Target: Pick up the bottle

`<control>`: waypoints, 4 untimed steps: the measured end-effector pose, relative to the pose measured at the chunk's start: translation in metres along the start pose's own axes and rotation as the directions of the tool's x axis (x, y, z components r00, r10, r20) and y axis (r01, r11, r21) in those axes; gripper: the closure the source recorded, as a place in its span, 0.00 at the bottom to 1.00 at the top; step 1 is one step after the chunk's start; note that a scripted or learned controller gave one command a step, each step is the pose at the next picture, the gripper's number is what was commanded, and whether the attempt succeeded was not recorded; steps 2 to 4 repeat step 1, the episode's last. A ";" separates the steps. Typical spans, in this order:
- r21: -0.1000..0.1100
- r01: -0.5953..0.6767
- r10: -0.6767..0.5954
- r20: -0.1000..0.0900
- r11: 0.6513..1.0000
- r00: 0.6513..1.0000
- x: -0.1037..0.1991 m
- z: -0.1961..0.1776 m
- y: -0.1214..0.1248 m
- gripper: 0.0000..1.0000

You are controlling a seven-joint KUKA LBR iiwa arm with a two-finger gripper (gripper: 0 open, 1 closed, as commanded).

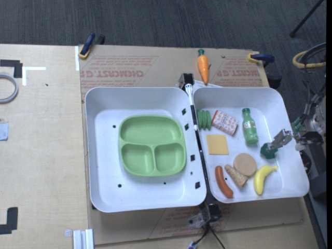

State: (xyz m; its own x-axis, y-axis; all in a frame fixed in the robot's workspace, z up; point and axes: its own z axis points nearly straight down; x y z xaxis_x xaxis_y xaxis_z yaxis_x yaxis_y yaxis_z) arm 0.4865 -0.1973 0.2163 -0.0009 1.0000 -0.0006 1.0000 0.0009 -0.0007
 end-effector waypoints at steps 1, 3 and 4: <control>-0.001 0.001 -0.001 0.001 1.000 1.000 0.000 -0.009 0.001 1.00; -0.001 0.001 -0.001 0.001 1.000 1.000 0.000 -0.009 0.001 1.00; -0.001 0.001 -0.001 0.001 1.000 1.000 0.000 -0.009 0.001 1.00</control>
